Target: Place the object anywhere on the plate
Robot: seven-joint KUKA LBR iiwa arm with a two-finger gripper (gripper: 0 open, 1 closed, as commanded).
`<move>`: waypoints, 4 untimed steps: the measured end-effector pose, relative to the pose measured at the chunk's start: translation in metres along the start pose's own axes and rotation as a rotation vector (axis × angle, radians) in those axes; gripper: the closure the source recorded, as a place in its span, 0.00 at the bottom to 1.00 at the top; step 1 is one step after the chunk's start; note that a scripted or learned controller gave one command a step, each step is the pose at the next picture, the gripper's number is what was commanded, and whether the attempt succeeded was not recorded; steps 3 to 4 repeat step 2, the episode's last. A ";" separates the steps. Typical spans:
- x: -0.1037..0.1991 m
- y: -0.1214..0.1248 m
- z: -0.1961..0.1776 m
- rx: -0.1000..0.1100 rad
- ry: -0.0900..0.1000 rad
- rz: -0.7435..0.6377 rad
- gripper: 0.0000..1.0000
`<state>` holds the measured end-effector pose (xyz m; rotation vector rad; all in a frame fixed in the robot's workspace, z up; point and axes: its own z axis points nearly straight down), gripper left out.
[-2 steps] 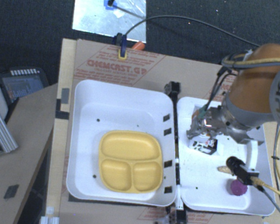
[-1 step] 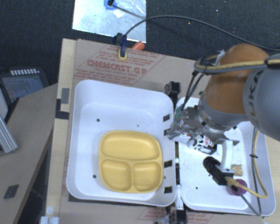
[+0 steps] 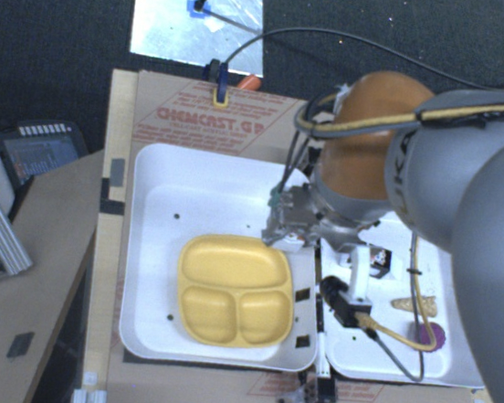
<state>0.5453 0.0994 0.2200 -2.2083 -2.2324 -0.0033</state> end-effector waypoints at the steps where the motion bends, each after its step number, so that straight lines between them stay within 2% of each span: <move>1: 0.054 -0.010 0.008 0.001 -0.001 0.001 1.00; 2: 0.051 -0.009 0.008 0.001 -0.002 0.007 0.00; 4: 0.051 -0.009 0.008 0.001 -0.002 0.007 0.00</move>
